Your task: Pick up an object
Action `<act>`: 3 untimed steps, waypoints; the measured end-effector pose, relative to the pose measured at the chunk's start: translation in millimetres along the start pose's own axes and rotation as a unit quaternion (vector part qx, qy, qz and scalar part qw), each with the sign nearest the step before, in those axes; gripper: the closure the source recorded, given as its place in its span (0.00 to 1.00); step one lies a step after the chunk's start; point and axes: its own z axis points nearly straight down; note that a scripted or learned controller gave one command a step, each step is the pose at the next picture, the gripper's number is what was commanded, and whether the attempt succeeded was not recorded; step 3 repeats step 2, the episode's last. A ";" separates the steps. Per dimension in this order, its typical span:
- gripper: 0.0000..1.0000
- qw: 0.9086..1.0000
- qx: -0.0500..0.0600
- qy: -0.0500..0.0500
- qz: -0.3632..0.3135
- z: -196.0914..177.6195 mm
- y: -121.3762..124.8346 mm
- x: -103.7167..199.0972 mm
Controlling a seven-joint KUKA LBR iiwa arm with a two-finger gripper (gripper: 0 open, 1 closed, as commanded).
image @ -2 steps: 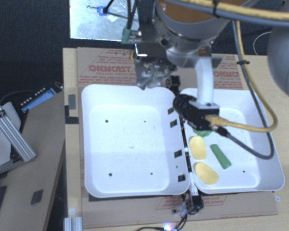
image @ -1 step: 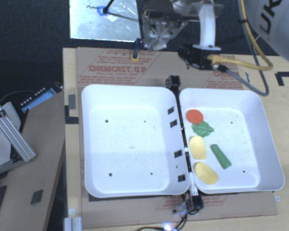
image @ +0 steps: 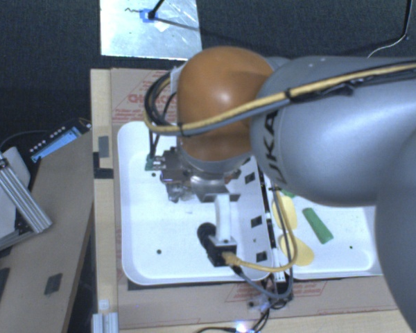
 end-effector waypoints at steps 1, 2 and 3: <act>1.00 1.000 -0.015 0.007 0.000 -130.3 -11.2 -4.0; 1.00 1.000 -0.017 0.008 -0.001 -263.8 -13.7 -1.9; 1.00 1.000 -0.017 0.008 -0.001 -263.8 -13.7 -1.9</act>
